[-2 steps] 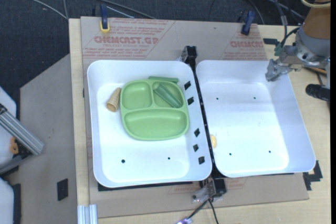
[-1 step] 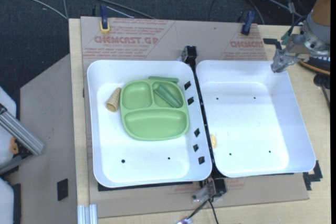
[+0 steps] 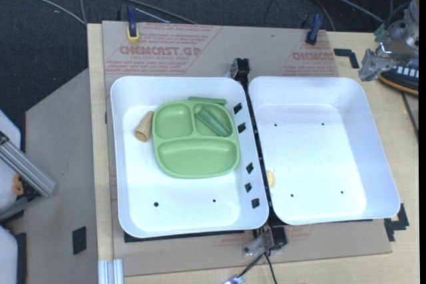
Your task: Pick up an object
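Green plate (image 3: 196,159): a divided tray, the largest candidate for picking, flat on the floor of the left bin (image 3: 133,203), in its upper half.
Green piece (image 3: 214,120): an elongated item in the plate's upper right compartment, long axis slanting from upper left to lower right in the view; a second thin green strip lies just beyond the plate's top rim.
Cone (image 3: 143,126): a small tan cone just beside the plate's left edge, on the side farthest from the pincer, its point toward the top of the view.
Yellow bit (image 3: 270,178): a small scrap at the right bin's (image 3: 373,163) left wall, near the divider between the bins.
Pincer (image 3: 373,63): at the view's upper right, outside both bins, above the bench beyond the right bin's far corner; whether it is spread or pressed together I cannot tell, and nothing is seen held.
Key relation: every object lies well apart from the pincer, to its left and toward the view's bottom; reaching the plate likely means crossing the whole right bin.
Judgement: no pick has begun.
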Tool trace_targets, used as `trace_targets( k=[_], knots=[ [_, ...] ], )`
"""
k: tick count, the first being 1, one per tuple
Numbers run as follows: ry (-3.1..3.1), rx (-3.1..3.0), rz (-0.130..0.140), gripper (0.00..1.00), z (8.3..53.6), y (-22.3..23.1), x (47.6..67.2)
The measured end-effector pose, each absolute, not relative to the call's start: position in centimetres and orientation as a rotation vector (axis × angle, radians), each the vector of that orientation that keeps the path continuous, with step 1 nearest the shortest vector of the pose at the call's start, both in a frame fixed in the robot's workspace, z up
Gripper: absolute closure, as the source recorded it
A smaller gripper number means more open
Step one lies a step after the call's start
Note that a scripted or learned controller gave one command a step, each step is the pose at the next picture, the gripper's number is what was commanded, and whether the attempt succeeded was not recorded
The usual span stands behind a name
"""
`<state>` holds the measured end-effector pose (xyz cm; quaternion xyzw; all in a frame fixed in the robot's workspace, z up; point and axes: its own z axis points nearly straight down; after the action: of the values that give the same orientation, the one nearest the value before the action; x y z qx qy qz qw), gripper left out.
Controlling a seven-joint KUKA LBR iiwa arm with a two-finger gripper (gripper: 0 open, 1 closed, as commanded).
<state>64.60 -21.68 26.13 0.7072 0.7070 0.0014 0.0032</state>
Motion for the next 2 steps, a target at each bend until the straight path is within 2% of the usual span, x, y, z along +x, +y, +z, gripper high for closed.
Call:
trace_targets(
  k=[1, 2],
  knots=[
    [2.219, 2.217, 0.003, 1.00, 27.9, -21.7, 64.7],
    [2.230, 2.219, -0.001, 1.00, 26.7, -15.8, 63.2]
  ],
)
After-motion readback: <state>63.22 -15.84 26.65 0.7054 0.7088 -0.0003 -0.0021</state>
